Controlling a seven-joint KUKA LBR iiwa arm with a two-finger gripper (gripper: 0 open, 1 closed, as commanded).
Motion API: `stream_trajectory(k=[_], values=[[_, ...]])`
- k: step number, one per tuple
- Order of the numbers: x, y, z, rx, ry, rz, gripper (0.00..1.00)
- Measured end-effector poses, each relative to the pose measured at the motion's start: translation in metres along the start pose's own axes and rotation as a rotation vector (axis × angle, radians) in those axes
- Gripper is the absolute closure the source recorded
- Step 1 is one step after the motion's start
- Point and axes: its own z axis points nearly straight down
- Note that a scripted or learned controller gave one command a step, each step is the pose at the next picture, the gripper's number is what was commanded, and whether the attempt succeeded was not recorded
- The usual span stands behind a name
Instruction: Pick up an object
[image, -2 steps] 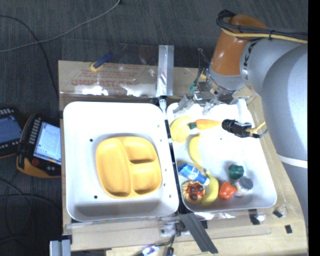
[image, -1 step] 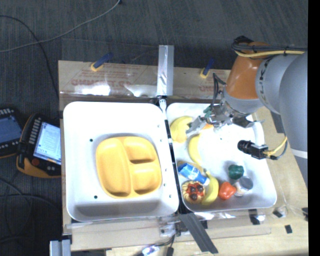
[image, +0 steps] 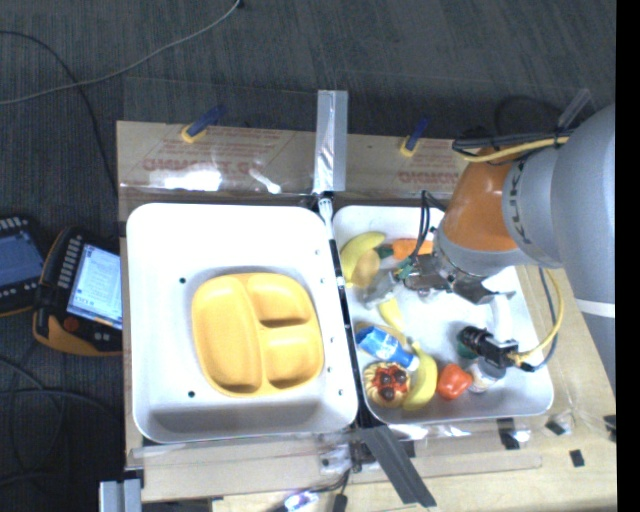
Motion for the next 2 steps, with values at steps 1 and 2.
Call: stream_trajectory(k=[1, 2], values=[[0.000, 0.002, -0.008, -0.001, 0.003, 0.000, 1.00], [0.062, 0.078, -0.091, 0.015, -0.001, 0.057, 1.00]])
